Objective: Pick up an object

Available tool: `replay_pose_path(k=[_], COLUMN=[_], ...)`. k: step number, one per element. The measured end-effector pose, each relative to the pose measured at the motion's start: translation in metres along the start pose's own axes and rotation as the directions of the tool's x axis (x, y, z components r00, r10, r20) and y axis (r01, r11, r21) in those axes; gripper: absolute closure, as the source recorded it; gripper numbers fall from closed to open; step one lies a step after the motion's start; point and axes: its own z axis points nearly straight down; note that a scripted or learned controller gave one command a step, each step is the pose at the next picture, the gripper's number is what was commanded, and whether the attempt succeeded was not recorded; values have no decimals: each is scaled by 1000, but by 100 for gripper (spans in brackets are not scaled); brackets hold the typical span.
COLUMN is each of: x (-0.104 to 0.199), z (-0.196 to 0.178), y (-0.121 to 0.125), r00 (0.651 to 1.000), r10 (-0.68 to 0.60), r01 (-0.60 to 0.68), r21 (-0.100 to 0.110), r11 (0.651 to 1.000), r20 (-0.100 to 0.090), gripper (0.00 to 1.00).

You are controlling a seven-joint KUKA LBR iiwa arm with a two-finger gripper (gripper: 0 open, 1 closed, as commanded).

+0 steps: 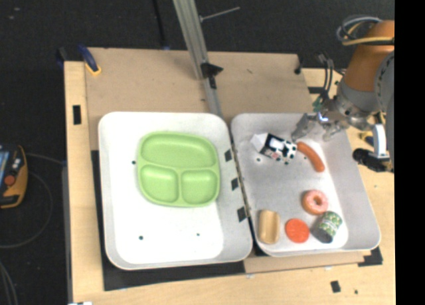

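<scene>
Dark, near-black flooring surrounds a pale tan bench [166,78] seen from above at a slant, with a grey metal post [192,31] rising from the bench's far side and cables trailing over the floor at the left, beside an orange-and-black device [12,177] near the picture's edge. Two shallow white bins lie side by side on a black mat: the left bin [119,230] bears one light green plate [178,168] with three compartments, and the right bin [352,191] bears six loose things. Counted, those are one black-and-white patterned toy [277,146] near the far middle of the bin, one orange-red sausage shape [311,155] just to its right and lying at a slant, one pink ring doughnut [315,201] further toward the near side, one round red-orange piece [297,230] below it, one dark green-and-black object [327,225] just right of that near the bin's near right corner, and one tan cylinder [267,225] at the near left of the bin. One grey arm with an orange band [364,64] reaches in from the right, and its gripper [313,123] hangs over the far part of the right bin, close above the upper end of the sausage shape and just right of the patterned toy; whether its fingers stand apart or together I cannot tell, and nothing can be seen between them
</scene>
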Motion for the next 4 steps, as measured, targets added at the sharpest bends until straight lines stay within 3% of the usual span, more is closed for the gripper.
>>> replay_pose_path(k=[1,2,3,4], x=[-1,4,2,51], z=[-15,-75,-108,-99], y=[2,-3,-3,-14], r00=[1000,1000,1000,1000], r10=[-3,0,-2,0], r01=[3,0,2,0], r21=[-6,-7,-6,0], r11=[1000,1000,1000,1000], r20=[4,0,0,-2], gripper=[100,100,100,100])
